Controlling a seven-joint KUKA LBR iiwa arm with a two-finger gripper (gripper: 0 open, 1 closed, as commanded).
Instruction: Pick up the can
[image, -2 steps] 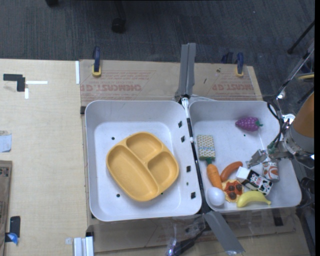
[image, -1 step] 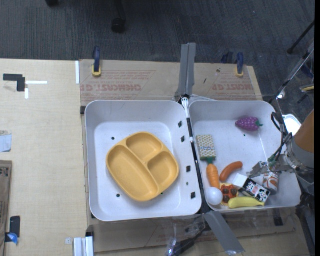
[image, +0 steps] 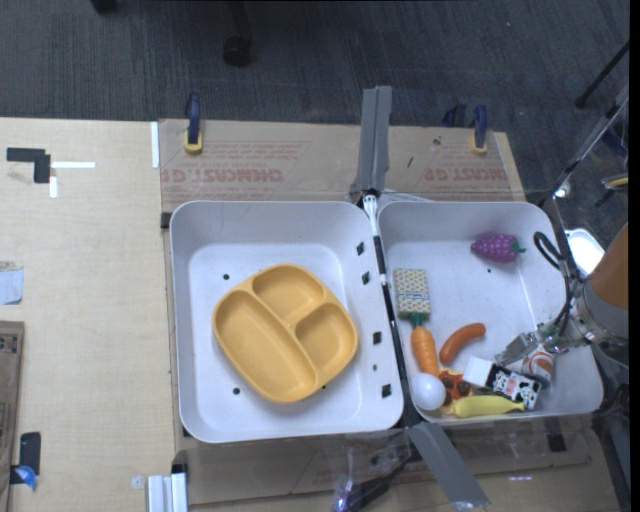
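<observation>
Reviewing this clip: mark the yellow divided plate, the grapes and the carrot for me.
yellow divided plate (image: 285, 333), camera view, on the ridge where its compartments meet.
grapes (image: 496, 247), camera view, on the middle of the purple bunch.
carrot (image: 424, 349), camera view, on its orange body.

The flat brown cardboard sheet (image: 330, 160) lying under the far edges of the two bins carries red printed lettering, seen upside down from here. It repeats on the left and right halves and reads roughly "CHEMCAST GP"; the smaller red lines beneath it are too fine to read. The small black-and-white patterned box (image: 515, 384) in the right bin shows markings, but none legible.
</observation>
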